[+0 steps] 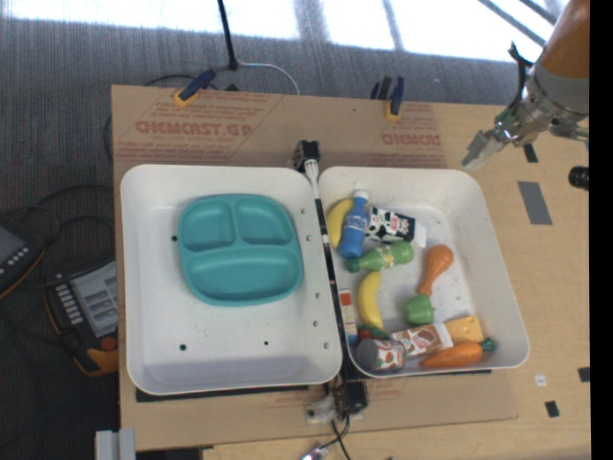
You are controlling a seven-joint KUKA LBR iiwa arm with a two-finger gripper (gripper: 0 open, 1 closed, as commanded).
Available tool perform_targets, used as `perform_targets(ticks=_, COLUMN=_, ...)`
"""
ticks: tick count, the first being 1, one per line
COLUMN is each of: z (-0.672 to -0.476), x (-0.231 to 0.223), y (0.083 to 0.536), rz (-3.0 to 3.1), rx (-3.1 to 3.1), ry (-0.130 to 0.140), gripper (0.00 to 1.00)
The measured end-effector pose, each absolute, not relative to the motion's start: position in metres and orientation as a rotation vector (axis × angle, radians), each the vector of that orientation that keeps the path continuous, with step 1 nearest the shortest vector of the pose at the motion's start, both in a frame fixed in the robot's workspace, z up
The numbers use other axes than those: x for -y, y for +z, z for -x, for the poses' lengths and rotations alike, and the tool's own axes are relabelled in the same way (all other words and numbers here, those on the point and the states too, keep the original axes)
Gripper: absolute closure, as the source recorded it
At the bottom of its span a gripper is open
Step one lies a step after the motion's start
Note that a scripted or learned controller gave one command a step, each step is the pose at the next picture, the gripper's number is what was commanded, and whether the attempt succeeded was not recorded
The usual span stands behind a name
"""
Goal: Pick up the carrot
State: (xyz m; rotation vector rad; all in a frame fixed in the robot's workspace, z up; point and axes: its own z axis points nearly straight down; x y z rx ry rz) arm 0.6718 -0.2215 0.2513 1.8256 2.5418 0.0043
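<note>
Right now my pincer [490, 142] hangs at the upper right of the frame, fingers spread and holding nothing. The carrot [453, 356] lies well below it, lower right, along the right bin's [498, 247] bottom wall, its long axis nearly left-right.

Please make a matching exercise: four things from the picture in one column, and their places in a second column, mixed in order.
Things:
1. carrot
2. teal divided plate
3. blue bottle
4. gripper

Places:
A. in the left bin
B. above the bench, beyond the right bin's far corner
C. at the right bin's near edge
D. upper left part of the right bin

Pairs: 1-C, 2-A, 3-D, 4-B
</note>
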Motion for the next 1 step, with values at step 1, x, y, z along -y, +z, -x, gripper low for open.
perform_targets(ticks=1, z=-0.6723, x=0.2213, y=0.2615, rz=-1.825, rx=-2.539, ry=0.006, gripper=1.0)
